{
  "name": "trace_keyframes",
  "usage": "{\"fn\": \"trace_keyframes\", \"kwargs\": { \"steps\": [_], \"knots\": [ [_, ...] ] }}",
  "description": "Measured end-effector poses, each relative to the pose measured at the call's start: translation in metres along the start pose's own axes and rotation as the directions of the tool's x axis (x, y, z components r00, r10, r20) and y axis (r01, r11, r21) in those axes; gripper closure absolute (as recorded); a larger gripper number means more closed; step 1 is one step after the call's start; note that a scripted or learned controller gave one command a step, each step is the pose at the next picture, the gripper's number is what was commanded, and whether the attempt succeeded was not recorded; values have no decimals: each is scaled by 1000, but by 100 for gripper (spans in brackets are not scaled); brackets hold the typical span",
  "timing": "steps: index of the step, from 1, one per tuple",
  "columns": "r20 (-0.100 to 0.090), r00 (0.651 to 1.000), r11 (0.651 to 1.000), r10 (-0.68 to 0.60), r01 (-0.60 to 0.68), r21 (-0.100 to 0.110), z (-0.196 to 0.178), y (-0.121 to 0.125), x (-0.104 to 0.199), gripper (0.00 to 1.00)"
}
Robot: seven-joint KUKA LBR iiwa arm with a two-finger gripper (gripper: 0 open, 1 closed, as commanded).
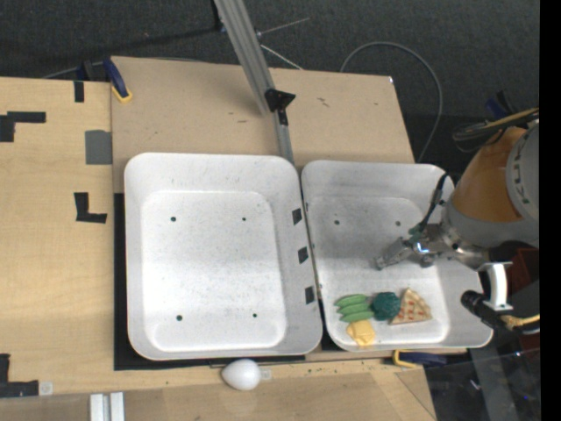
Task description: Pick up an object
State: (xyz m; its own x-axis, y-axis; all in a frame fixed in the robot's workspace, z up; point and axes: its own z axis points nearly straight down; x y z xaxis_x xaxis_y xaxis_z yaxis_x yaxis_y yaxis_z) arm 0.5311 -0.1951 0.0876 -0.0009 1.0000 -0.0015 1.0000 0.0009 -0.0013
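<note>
1. While the arm reached in from 3 o'clock, the pincer (392, 256) hung low over the right bin (368, 182), at that bin's 3 o'clock side; nothing lay between its tips.
2. Whether it was released or clenched, I could not tell: fingers too small and dark.
3. Candidate objects sat clustered at the bin's 6 o'clock: green piece (353, 305), dark green lump (385, 304), yellow piece (361, 331), pizza-like wedge (412, 308).
4. Judgement: shift toward 6 o'clock and descend on the outermost wedge, avoiding touching neighbours.
5. A white egg-shaped item (241, 374) rested on the desk (53, 261), outside the bins; the wrist was cut off at frame edge.
</note>
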Motion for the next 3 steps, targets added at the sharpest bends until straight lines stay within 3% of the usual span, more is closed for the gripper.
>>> {"fn": "trace_keyframes", "kwargs": {
  "steps": [1,3],
  "knots": [
    [-1,1000,1000,-1,1,0,-12,0,1,100],
    [1,1000,1000,-1,1,-6,-122,12,-7,100]
  ]
}}
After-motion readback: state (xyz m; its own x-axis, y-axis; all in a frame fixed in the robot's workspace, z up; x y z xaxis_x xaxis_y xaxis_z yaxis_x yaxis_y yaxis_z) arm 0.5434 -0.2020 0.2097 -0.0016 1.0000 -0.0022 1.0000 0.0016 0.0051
